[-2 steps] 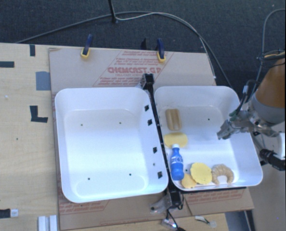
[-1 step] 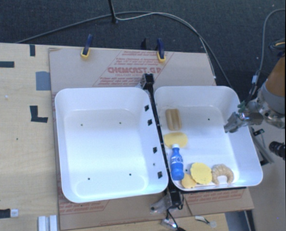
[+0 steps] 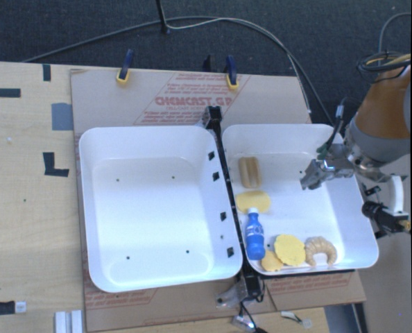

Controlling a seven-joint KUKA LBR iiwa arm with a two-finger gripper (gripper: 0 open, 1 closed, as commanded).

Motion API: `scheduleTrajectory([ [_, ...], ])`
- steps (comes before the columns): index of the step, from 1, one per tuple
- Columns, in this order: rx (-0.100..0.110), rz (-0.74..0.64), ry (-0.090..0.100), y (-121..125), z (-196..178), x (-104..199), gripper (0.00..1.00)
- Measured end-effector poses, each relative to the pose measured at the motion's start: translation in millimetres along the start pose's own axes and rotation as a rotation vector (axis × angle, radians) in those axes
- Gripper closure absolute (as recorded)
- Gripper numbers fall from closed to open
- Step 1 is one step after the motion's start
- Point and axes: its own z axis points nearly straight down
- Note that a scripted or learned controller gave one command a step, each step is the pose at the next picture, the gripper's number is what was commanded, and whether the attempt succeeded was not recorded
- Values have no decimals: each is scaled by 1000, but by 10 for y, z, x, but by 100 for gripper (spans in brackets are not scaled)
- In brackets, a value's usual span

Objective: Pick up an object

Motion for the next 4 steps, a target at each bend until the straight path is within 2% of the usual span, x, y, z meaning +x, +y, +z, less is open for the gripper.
scheduleTrajectory([
  [4,-1,0,0,424,-293,1806,100],
])
